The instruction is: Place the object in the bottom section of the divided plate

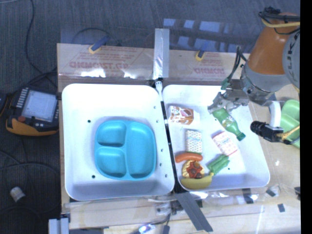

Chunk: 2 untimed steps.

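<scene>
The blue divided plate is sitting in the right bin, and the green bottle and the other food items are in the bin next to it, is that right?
Not quite. The blue divided plate sits in the left bin, not the right one. The green bottle and the other food items lie in the right bin beside it, as the camera view shows.

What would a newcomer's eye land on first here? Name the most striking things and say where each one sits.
The bright blue divided plate stands out first, lying in the left white bin. Next comes the arm's orange band at the upper right, with the end effector low over the right bin at a green bottle. Below them lies a scatter of small food items, including a slice of pizza near the front wall.
</scene>
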### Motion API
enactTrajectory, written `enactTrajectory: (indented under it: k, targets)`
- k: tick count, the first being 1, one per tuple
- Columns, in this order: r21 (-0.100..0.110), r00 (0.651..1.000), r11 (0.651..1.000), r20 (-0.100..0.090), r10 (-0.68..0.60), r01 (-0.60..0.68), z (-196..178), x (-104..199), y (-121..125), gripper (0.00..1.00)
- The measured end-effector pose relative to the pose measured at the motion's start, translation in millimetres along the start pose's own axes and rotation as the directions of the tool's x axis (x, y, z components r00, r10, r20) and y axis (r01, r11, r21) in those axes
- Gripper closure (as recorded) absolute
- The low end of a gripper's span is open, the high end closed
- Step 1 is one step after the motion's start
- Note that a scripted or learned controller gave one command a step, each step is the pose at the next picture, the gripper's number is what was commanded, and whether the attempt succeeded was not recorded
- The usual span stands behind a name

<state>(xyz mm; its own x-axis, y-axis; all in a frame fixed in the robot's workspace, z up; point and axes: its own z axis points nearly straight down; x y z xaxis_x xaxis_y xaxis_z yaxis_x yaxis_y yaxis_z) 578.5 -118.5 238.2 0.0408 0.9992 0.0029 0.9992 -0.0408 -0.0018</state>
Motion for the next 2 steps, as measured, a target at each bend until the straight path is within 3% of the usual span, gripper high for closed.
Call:
enactTrajectory:
  k: [1, 2]
  targets:
    - [0.002, 0.985, 0.985, 0.006, -0.171, 0.171, 42.5, 46.0, 64.3, 1.0]
    - [0.003, 0.981, 0.981, 0.008, -0.193, 0.193, 54.1, 47.2, 47.2, 1.0]
